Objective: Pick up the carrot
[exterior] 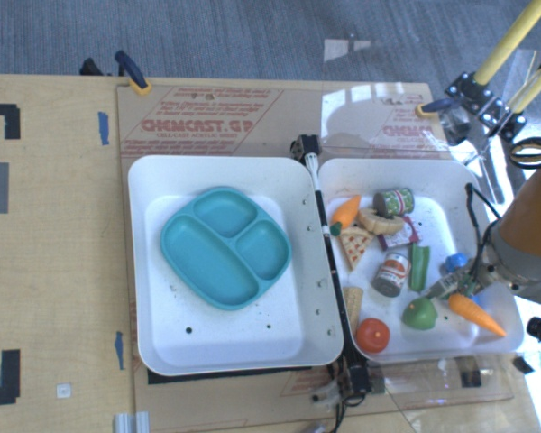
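Observation:
Two orange carrot-like toys lie in the right bin (451, 197). One carrot (345, 211) with a green end rests by the bin's left wall near the back. The other carrot (477, 313) lies at the front right, its thick end right under my gripper (457, 285). The gripper hangs low over the bin's right side, between this carrot and a green apple (420, 315). The wrist covers where the gripper meets the carrot, so any contact is hidden.
The right bin also holds a green can (395, 201), a small jar (391, 274), a green cucumber (419, 267), a pizza slice (353, 246), a red tomato (373, 334) and a blue piece (454, 263). A teal divided plate (225, 246) sits in the left bin (162, 332).

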Available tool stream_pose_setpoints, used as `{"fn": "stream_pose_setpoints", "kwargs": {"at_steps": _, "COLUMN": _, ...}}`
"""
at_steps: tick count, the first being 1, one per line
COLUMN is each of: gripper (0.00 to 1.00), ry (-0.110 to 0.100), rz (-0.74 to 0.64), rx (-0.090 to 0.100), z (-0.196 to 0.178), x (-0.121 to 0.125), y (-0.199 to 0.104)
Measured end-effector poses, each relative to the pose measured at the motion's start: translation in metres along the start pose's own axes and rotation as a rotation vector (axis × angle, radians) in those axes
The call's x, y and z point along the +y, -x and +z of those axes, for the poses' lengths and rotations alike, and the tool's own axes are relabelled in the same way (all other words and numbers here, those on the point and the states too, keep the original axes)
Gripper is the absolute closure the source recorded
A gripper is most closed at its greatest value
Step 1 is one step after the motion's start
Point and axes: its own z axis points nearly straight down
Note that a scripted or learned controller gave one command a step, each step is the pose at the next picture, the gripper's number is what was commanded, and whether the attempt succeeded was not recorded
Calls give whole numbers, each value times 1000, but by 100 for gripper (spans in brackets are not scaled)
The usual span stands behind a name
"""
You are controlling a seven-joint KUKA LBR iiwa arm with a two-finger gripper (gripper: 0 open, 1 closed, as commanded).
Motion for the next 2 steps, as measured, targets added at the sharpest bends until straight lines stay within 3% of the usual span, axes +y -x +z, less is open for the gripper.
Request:
{"fn": "stream_pose_setpoints", "kwargs": {"at_steps": 1, "gripper": 100, "ry": -13, "rz": 344, "rx": -3, "z": -111, "x": 29, "y": -77}}
{"fn": "stream_pose_setpoints", "kwargs": {"at_steps": 2, "gripper": 0, "ry": -17, "rz": 346, "rx": -3, "z": -110, "x": 27, "y": -76}}
